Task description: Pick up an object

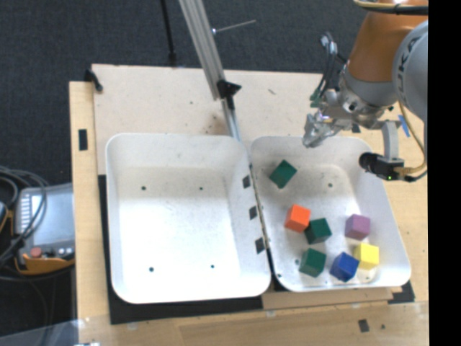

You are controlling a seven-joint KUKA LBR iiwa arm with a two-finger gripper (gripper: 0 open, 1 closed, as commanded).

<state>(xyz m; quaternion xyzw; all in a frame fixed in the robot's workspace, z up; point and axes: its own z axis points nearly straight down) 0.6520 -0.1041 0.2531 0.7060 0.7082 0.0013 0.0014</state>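
Several small cubes lie in the right bin. A green cube sits alone near the bin's back left. Toward the front are an orange cube, a dark green cube, a purple cube, a yellow cube, a blue cube and another green cube. My gripper hangs over the bin's back rim, up and to the right of the lone green cube. Nothing shows between its fingertips.
The left bin sits beside the right one, joined at a middle ridge with black clips. A slanted aluminium post rises behind the bins. A black cable and connector hang off the wrist over the right bin's rim.
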